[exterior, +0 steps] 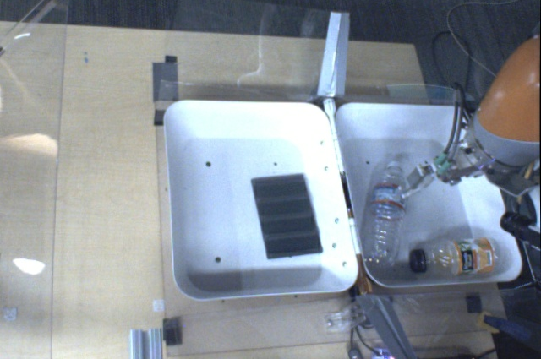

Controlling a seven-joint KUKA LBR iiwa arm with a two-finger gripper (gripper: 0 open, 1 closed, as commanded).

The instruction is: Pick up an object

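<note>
A grey arm with an orange band reaches in from the right over the right bin, one of two shallow white bins set side by side on a pale wood counter. Its tool hangs low over the middle of that bin, just beside the cap end of a clear water bottle; whether the tool is released or clenched cannot be told from this view, and nothing can be made out between its fingers.

The clear bottle lies on its side along the bin's left wall, cap toward the tool, base toward the near edge. A band of label with red and blue wraps its middle, but the writing is too small to read. A second bottle, black-capped, with amber contents, lies on its side along the near wall of the same bin, cap pointing left. Its label shows yellow and dark patches; no brand name is legible. The two bottles lie near each other at the near left corner, apart or touching cannot be told.

In the left bin a flat black ribbed pad rests on the floor, right of centre, slightly askew. A grey metal bar runs back from the junction of the two bins.
</note>
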